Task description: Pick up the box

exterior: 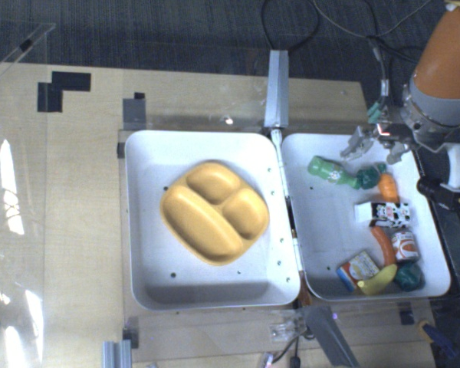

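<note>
A small orange and blue box (pixel 357 267) lies near the front of the right bin (pixel 322 228), touching a yellow banana (pixel 377 280). A cow-patterned black and white carton (pixel 388 214) lies further back, in the middle right of that bin. My gripper (pixel 376 146) hangs over the bin's back right part, above a green bottle (pixel 328 170) and a carrot (pixel 388 186). Its fingers (pixel 356 143) are spread apart with nothing between them. It is well behind both boxes.
The left bin (pixel 149 274) holds a large yellow bread-shaped toy (pixel 214 211). Around the boxes lie an orange sausage (pixel 382 244), a burger-print item (pixel 404 245) and a dark green piece (pixel 409 277). A metal divider (pixel 277 90) runs between the bins at the back.
</note>
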{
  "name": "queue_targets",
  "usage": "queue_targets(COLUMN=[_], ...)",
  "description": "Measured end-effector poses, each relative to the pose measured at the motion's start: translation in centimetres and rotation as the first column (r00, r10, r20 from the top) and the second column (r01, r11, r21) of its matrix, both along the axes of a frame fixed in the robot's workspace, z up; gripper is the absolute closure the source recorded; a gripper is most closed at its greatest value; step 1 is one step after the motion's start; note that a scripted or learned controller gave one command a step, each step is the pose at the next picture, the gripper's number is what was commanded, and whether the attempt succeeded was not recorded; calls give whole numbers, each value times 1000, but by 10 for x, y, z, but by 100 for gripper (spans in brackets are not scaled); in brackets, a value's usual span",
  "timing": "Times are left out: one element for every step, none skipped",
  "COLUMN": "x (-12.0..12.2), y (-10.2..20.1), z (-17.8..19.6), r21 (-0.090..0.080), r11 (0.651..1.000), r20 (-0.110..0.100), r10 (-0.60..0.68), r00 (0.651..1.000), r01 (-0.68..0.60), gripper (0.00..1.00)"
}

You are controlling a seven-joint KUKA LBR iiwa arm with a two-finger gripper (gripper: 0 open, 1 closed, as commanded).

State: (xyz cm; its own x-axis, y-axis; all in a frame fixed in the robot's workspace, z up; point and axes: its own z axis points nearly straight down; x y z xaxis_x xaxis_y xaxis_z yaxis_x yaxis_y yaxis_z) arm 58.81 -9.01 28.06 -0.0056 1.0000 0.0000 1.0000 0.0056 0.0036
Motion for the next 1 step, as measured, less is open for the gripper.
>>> queue_targets(x=[-7], y=[-1], z=[-175], r21=[0], r11=[1000], r20=[-1], r10=[5], r00=[1000], r01=[-5], gripper=[0])
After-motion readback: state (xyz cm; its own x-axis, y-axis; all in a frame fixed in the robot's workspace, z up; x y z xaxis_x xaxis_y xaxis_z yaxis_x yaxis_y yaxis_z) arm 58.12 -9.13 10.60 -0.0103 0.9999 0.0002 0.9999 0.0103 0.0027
